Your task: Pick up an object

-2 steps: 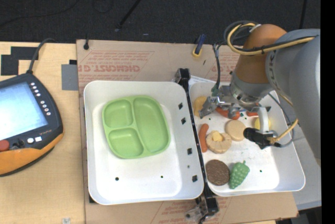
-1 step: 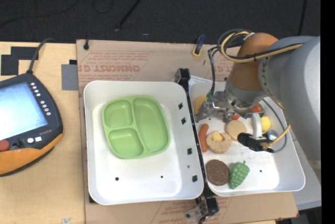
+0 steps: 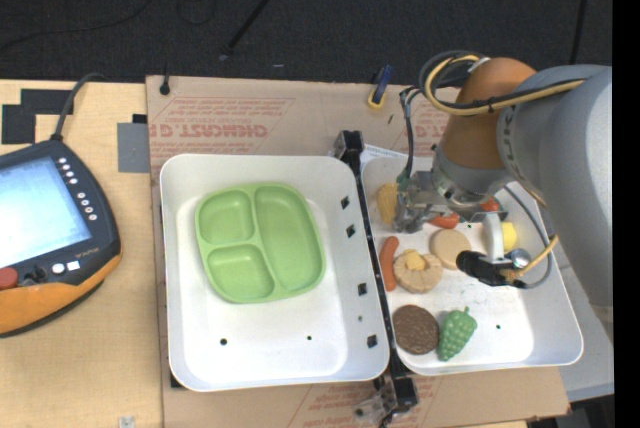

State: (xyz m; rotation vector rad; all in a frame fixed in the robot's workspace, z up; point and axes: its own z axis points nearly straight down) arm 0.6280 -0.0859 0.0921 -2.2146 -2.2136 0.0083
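Poised low over the right bin (image 3: pixel 560 341), gripper (image 3: pixel 410 214) among the toy food, finger spread impossible to tell; yellow piece (image 3: pixel 387 202) just left of it, carrot (image 3: pixel 389 261) and biscuit (image 3: pixel 417 271) just below, presumably a pick lined up.

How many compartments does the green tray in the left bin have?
3. The green tray has a small one at upper left, another small one at lower left, and one long one down its right side.

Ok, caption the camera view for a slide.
Gripper low in the right bin among toy food; green tray in the left bin.
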